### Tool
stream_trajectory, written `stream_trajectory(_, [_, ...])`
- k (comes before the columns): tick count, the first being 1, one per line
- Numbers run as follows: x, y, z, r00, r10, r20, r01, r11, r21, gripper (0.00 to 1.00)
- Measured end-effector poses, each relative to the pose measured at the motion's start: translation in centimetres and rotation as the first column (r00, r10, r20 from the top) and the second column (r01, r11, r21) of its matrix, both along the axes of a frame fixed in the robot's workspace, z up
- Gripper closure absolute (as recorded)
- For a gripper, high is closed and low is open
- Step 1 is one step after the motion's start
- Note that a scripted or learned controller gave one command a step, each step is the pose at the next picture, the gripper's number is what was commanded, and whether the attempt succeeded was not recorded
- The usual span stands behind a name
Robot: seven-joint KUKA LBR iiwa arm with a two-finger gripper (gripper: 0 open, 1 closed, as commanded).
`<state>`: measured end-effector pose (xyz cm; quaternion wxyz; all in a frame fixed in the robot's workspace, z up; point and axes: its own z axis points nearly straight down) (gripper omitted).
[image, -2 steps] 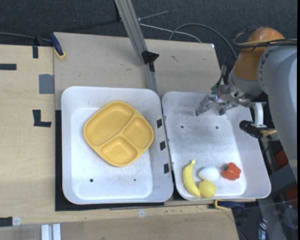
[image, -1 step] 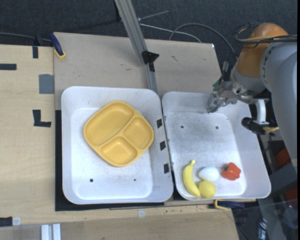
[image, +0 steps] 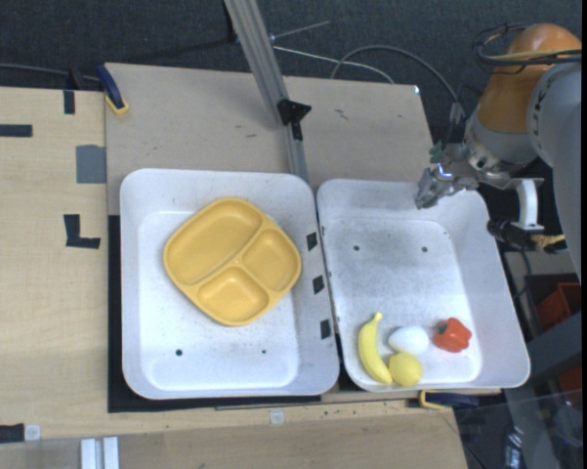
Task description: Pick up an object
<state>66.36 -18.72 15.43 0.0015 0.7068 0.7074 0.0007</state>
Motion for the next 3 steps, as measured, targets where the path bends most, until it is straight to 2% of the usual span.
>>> stream_trajectory(2, [-0.6,-0.3,10.0,1.000,0.001,0.002,-0.001,1.000,-0.001,1.00])
stream_trajectory(3, [-0.6,4.8,10.4,1.000,0.006,-0.003,-0.006,1.000,0.003,1.00])
